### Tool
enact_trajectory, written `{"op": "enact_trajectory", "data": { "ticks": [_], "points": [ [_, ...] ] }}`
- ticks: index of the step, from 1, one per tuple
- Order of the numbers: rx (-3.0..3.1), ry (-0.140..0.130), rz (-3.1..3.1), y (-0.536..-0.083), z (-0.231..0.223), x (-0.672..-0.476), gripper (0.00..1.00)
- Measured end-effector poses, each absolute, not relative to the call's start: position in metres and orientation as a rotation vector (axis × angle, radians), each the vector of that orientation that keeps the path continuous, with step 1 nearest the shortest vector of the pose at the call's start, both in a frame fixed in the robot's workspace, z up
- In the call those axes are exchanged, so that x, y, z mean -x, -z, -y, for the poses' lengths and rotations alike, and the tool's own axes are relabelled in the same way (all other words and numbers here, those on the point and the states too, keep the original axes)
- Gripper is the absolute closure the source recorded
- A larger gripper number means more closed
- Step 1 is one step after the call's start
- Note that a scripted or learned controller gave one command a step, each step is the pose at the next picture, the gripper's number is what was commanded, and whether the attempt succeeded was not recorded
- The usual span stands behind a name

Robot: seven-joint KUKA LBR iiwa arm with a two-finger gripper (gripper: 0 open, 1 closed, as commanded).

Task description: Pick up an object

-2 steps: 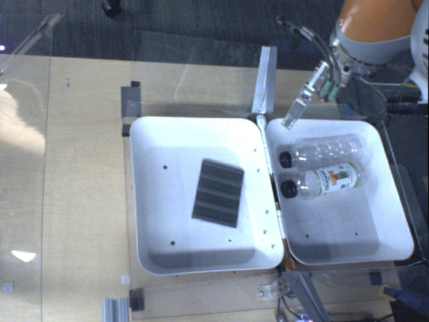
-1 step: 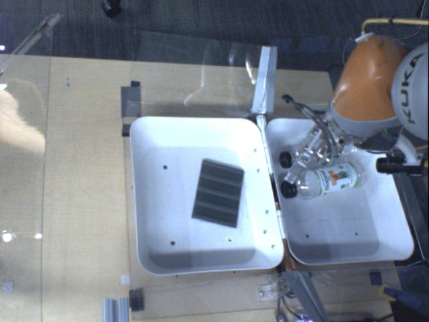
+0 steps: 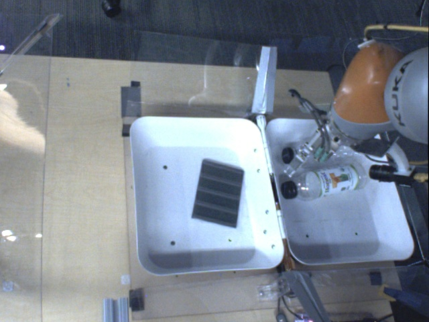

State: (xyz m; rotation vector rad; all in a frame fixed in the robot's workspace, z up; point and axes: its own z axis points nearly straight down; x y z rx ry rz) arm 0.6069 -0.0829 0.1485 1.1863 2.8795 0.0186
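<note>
A: The arm (image 3: 385, 79) is down over the right bin (image 3: 375, 243), and the fingers (image 3: 310, 154) sit low in its upper left part, right at a clear plastic bottle (image 3: 326, 182).

B: Have they got it?

A: Can't call it. The bottle lies on its side on the bin floor, black cap (image 3: 289, 190) just below and to the left of the fingers, its labelled body running off to their right. The fingers are a tangle of metal and wire from up here, so whether they are spread or closed I cannot tell, and nothing shows the bottle pinched between them.

B: So the pick is not done.

A: Not on this evidence. The bottle looks flat on the floor, not raised, so I'd judge the reach is made while the grip and the lift are both left to do.

B: Anything else nearby?

A: 1 small dark round piece (image 3: 288, 154) just left of the fingers; too small to name. Far to their left, in the other bin (image 3: 154, 139), a dark ribbed slab (image 3: 218, 192) lies flat, well apart from the action.

B: 2 bins, 1 real candidate.

A: The bottle, yes.
</note>
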Motion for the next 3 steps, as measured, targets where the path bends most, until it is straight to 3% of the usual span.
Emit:
{"op": "enact_trajectory", "data": {
  "ticks": [1, 2, 3],
  "points": [
    [-1.423, -0.007, -2.789, -0.088, 0.097, -0.649, 0.0],
    [-1.628, -0.007, -2.679, -0.187, 0.044, -0.628, 0.0],
    [-1.793, -0.007, -2.572, -0.196, -0.004, -0.639, 0.0]
  ]
}}
